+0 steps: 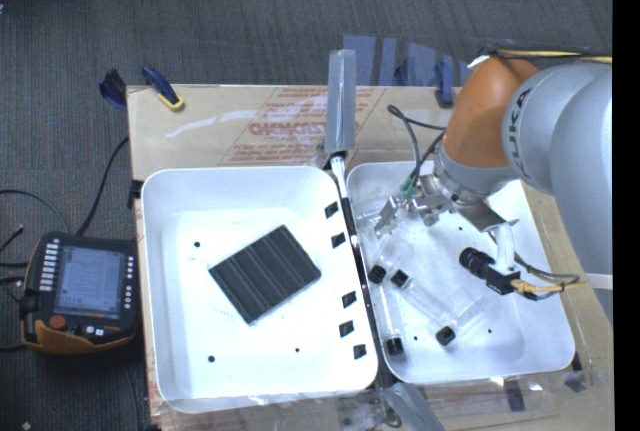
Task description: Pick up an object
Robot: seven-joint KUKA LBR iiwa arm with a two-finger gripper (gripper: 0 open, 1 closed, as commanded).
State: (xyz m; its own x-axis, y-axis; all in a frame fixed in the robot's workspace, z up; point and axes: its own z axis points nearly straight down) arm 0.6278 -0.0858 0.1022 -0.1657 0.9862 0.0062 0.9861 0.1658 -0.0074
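Pincer (420,294) low in right bin (545,339), grip unclear; dark ridged pad (265,272) mid left bin (170,219).

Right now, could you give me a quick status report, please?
Gripper low in right bin. Dark ridged slab lies flat in left bin, untouched. Divider between them.

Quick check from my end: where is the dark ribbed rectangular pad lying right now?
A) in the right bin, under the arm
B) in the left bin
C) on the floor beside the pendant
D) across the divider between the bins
B: the dark ribbed pad lies flat on the floor of the left bin, tilted at an angle, well clear of the arm over the right bin.
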